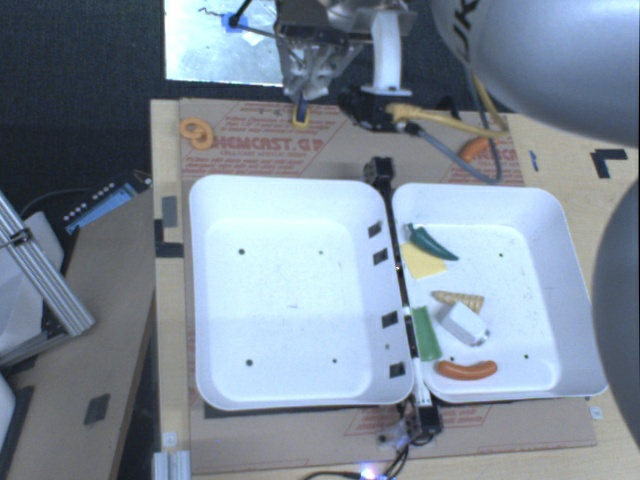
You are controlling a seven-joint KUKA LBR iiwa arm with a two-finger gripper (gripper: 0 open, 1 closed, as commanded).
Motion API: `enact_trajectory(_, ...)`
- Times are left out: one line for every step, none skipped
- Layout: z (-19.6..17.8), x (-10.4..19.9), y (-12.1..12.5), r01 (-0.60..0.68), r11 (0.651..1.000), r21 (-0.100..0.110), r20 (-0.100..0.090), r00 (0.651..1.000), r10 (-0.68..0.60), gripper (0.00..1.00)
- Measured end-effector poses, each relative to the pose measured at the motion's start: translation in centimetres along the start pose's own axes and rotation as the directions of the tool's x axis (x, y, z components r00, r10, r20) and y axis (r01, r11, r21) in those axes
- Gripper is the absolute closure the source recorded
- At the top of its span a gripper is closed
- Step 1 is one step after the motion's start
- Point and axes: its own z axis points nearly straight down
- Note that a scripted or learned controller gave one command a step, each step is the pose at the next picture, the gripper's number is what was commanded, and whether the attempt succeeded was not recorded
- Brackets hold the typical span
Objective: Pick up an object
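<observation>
Arm: the grey arm [540,28] comes in from the right and fills the top right corner of the view.
Jaws: the gripper [308,86] hangs at the top, above the cardboard behind the left bin; I cannot tell if the jaws are spread or pressed together, and nothing shows between them.
Left bin: the white left bin [215,298] sits on the table.
Right bin: the right bin [545,268] holds all the objects, near its left wall.
Objects: a green pepper [432,242] at the back, touching a yellow wedge [421,262] just below it; then a tan cone [458,297], a white block [463,323], a green strip [425,333] along the wall, and an orange sausage [466,370] nearest the front.
Outside the bins: an orange ring [196,131] lies on the cardboard at the top left.
</observation>
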Motion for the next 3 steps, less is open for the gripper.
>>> enact_trajectory(12.0,-0.1,-5.0,-0.004,1.0,0.012,0.004,1.0,0.004,1.0)
enact_trajectory(-6.9,0.0,-8.5,0.001,1.0,-0.019,-0.009,1.0,-0.001,1.0)
enact_trajectory(4.8,0.0,-11.8,-0.001,1.0,0.01,0.004,1.0,0.001,1.0)
